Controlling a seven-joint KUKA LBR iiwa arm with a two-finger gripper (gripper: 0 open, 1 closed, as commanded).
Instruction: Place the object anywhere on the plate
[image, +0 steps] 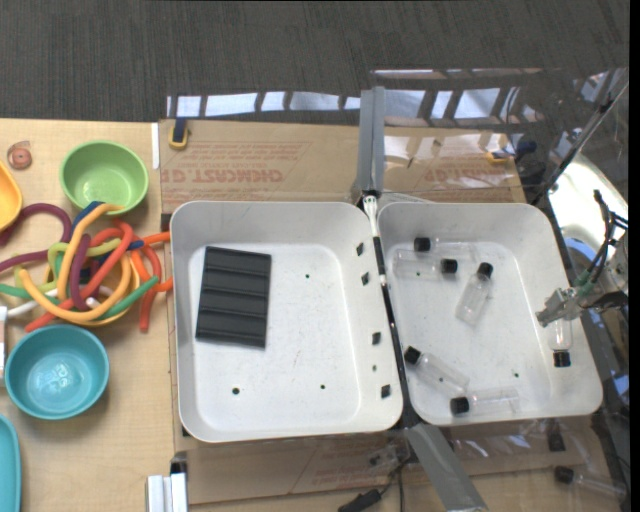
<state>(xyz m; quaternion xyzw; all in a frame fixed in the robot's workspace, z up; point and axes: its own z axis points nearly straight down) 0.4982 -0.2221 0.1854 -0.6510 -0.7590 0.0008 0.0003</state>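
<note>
Wooden bench: ribbed black plate (rectangular), clear black-capped vials.

Smooth, semi-glossy white plastic in the two bins, left bin and right bin; matt black ribbed slab inside the left bin; clear glossy vials with black caps in the right bin; dull brown printed cardboard behind the left bin; left of the left bin, pale wood-look bench top, glossy green bowl, glossy teal bowl, rubbery coloured cords.
</note>
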